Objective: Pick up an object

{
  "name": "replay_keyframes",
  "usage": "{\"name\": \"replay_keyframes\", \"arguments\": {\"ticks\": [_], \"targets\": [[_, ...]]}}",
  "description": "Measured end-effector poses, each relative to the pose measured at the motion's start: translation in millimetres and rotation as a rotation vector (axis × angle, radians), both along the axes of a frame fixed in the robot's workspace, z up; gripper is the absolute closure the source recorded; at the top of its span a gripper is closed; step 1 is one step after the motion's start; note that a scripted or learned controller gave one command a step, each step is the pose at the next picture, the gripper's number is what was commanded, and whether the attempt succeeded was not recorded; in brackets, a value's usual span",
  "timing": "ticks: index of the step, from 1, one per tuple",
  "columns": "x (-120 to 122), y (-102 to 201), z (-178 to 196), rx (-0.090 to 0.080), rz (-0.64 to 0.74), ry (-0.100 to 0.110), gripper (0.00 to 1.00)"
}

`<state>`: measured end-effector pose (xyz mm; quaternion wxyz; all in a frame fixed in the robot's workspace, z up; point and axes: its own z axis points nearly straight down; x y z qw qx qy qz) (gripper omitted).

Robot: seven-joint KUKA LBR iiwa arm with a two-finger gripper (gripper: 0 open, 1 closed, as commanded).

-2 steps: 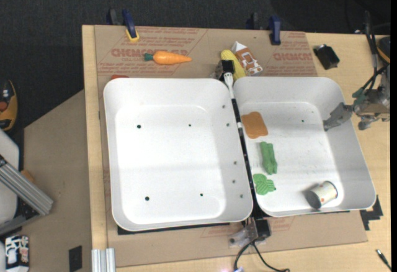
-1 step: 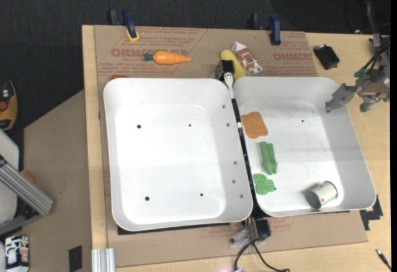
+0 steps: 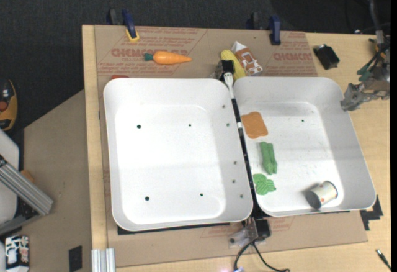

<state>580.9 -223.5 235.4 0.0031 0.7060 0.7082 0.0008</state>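
The right bin (image 3: 347, 140) holds several objects. A flat orange piece (image 3: 254, 124) lies near its left wall. Below it lies a green oblong piece (image 3: 268, 157), and a smaller green lump (image 3: 264, 185) sits closer to the front. A short grey and white cylinder (image 3: 322, 194) lies on its side in the front right corner.
The left bin (image 3: 124, 103) stands beside the right one. Behind the bins on the board lie an orange carrot (image 3: 167, 58), a yellow piece (image 3: 229, 61) and a small carton (image 3: 248, 61). A grey metal part with wires (image 3: 363, 89) sits at the right bin's far right rim.
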Motion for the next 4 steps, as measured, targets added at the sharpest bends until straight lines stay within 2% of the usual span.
{"name": "replay_keyframes", "arguments": {"ticks": [1, 2, 3, 4], "targets": [[-9.3, 40.2, 29.0, 0.002, -0.001, 0.002, 1.00], [-21.1, 130.5, 1.7, 0.006, 0.001, 0.009, 1.00], [-28.7, 230.5, 72.6, 0.005, 0.005, -0.001, 1.00], [-45.0, 258.3, 109.9, 0.004, 0.001, 0.000, 1.00]]}}
